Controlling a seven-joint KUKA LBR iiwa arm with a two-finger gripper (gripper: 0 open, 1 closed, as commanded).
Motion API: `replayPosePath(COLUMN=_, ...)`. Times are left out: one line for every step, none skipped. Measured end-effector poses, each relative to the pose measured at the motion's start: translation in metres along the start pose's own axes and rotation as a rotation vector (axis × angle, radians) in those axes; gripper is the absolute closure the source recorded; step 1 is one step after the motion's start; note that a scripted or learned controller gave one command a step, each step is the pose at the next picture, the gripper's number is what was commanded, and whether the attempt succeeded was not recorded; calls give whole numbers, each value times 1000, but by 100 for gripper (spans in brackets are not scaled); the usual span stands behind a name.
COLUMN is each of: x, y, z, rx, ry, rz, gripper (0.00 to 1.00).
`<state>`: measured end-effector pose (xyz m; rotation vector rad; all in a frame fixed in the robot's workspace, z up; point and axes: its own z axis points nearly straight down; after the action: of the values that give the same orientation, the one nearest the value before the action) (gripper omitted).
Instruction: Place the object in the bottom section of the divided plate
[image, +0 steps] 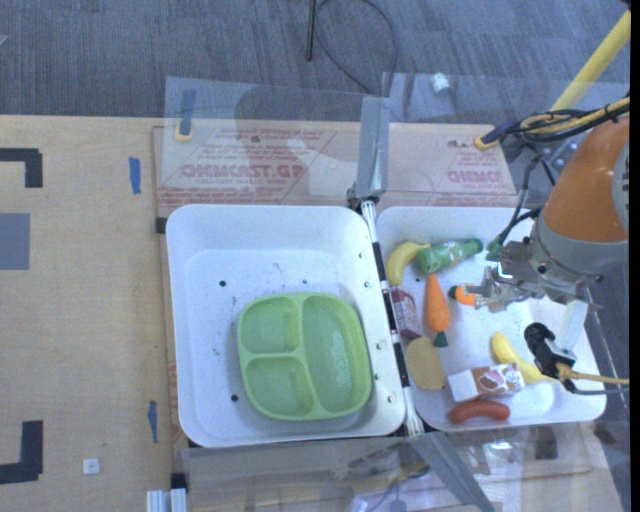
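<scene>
- green divided plate (301, 355) in left bin (190, 300), bare floor all round
- tool (500, 285) over crowded right bin (590, 400), near carrot (436, 305); grip state: can't tell

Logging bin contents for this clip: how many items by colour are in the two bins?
Green: 2, divided plate, green bottle
Yellow: 3, banana, second banana, potato-like piece
Orange: 1, carrot
Red: 1, sausage
White/red: 1, small carton
Total: 8

A grey arm (585, 215) with a broad orange band, black and yellow cables trailing above.
</scene>
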<state>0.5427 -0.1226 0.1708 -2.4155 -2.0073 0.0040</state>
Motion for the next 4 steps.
replayPosePath(x=0, y=-64, z=8, rx=4, ry=1, rz=55, gripper=100)
replayPosePath(x=-85, y=-48, z=-90, rx=0, ry=-1, rz=1, gripper=100)
replayPosePath(x=-68, y=-51, z=-30, rx=5, ry=2, rz=215, gripper=100)
replayPosePath(x=20, y=-68, z=56, rx=2, ry=0, rz=226, gripper=100)
